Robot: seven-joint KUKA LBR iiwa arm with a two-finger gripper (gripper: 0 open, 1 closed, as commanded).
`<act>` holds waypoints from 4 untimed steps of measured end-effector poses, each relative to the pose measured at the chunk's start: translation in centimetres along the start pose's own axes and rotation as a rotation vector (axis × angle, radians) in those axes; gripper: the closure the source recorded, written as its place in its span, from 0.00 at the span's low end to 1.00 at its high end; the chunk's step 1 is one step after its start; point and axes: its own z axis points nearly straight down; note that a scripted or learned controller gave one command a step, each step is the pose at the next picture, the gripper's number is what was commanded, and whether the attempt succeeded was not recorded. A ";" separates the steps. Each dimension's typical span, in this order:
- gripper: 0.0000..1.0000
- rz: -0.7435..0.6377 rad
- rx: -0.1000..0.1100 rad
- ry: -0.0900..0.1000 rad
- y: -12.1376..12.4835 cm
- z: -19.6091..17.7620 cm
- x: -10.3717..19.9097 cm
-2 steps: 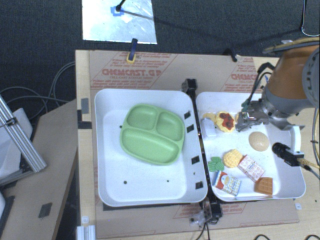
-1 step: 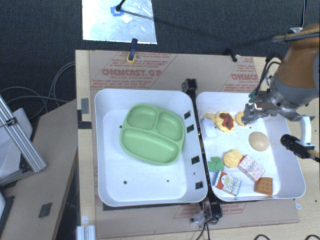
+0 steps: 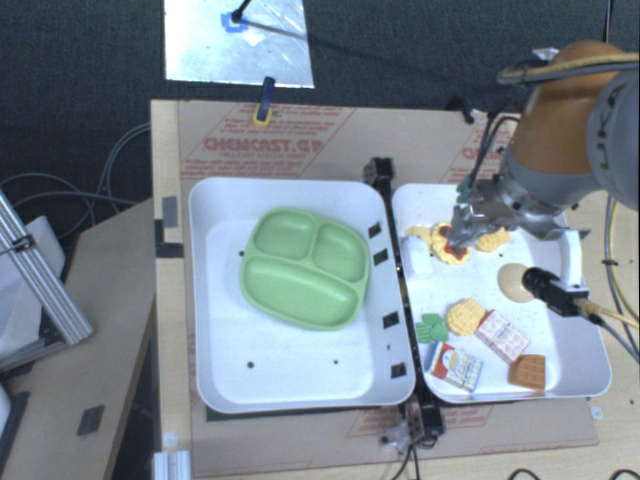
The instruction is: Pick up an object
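Observation:
My gripper (image 3: 462, 232) reaches down into the right bin (image 3: 590, 368) near its back left. Its tip is right over a small red and yellow toy food (image 3: 451, 254), touching or nearly touching it. A yellow banana-like piece (image 3: 424, 235) lies just to the left of the tip, and a yellow crinkled piece (image 3: 493, 240) just to the right. Whether anything is gripped is hidden by the gripper body.
Further forward in the right bin lie a tan round piece (image 3: 514, 282), a yellow round waffle (image 3: 463, 316), a green piece (image 3: 432, 327), a pink wrapped bar (image 3: 503, 336), a small printed box (image 3: 458, 367) and a brown square (image 3: 528, 372). A green divided plate (image 3: 304, 266) sits in the left bin (image 3: 215, 368).

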 end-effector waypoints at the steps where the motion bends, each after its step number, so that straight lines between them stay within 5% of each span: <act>1: 1.00 0.003 0.002 -0.001 -0.5 0.3 2.7; 4: 1.00 0.009 0.000 -0.002 -0.4 0.2 2.8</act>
